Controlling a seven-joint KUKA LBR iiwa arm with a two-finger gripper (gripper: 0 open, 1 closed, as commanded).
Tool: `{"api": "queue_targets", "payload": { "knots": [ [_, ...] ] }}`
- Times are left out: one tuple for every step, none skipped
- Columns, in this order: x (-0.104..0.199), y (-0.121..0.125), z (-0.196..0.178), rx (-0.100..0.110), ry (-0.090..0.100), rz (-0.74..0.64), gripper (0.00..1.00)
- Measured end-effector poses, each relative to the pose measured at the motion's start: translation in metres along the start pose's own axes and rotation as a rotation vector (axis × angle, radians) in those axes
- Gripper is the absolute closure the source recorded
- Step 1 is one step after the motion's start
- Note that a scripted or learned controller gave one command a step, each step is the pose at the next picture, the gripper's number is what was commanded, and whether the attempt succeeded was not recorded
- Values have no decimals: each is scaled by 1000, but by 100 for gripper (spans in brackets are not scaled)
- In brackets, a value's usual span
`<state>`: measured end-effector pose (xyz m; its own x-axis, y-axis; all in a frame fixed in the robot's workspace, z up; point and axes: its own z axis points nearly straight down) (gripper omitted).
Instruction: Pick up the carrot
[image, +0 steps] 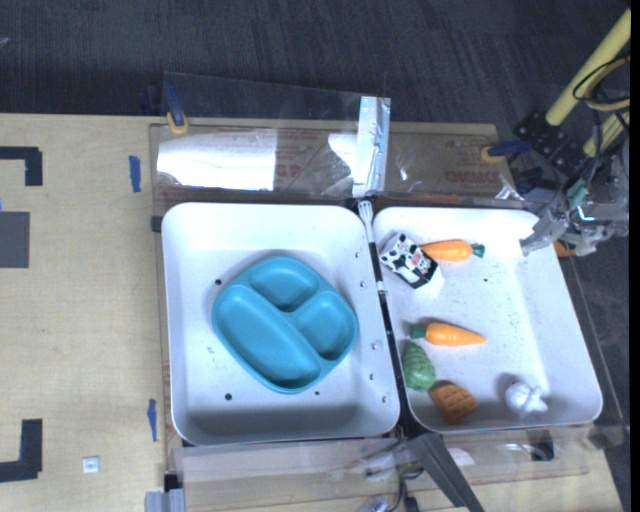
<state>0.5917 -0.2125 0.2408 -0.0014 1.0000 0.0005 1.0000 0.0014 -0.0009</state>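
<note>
Lighting's pretty flat and a bit cool overall. The two white bins (380, 400) come out bright, nearly washed out, while the floor (300, 40) up top goes dark and grainy. There's strong glare on the clear plastic sheet (215, 165) behind the bins. Shadows under the blue tray (284, 322) are soft. Whole frame's slightly soft and low-res, and the claw (560, 225) on the right looks smeary.

We saw two white bins side by side. The left bin (190, 300) held a blue divided plate (284, 322). In the right bin (555, 330) lay two carrots: one (450, 250) near the far rim, beside a black-and-white toy (409, 260), the other (451, 335) mid-bin. Nearer us sat a green vegetable (418, 366), a brown piece (454, 401) and a whitish object (525, 397). The gripper (548, 232) hovered at the bin's far right corner.
</note>
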Motion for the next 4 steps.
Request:
{"api": "queue_targets", "payload": {
  "knots": [
    [61,42,96,4,2,-105,0],
    [117,-44,121,1,1,-70,0],
    [115,-67,146,-19,6,-180,0],
    [114,-65,135,-26,3,-179,100]
  ]
}}
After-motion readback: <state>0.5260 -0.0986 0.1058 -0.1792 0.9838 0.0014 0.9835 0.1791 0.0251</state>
